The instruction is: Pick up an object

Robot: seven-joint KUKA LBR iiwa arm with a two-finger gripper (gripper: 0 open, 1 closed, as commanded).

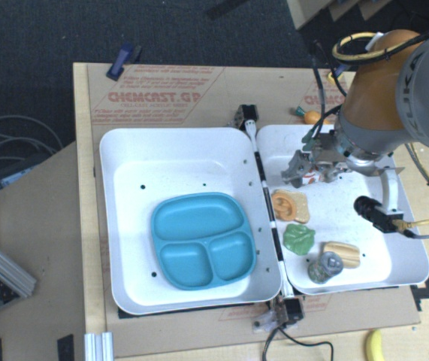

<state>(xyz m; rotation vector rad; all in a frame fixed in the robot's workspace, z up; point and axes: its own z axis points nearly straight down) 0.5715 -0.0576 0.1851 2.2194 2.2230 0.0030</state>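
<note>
1. The left bin (124, 156) is seen on the bench (86, 201) holding a blue divided plate (203, 239), well apart from the arm.

2. In the right bin (409, 265), a tan pretzel-shaped piece (291, 205) is shown just beside the dividing wall, with a green lumpy piece (299, 239) directly below it in the picture.

3. Further right and lower, a grey round object (325, 267) is pictured touching or nearly touching a tan block (342, 253), whose long axis runs roughly left to right.

4. The gripper (312, 168) is held low over the upper part of the right bin, reached in from the right by the grey arm (394, 81). Whether the jaws are open or closed cannot be told; nothing is seen gripped between them.

5. The pretzel-shaped piece is judged the nearest candidate: it lies just below and slightly left of the jaws in the picture. A short travel toward the near rim and a descent would be called for. The dividing wall close beside it is judged the likely obstacle.
</note>
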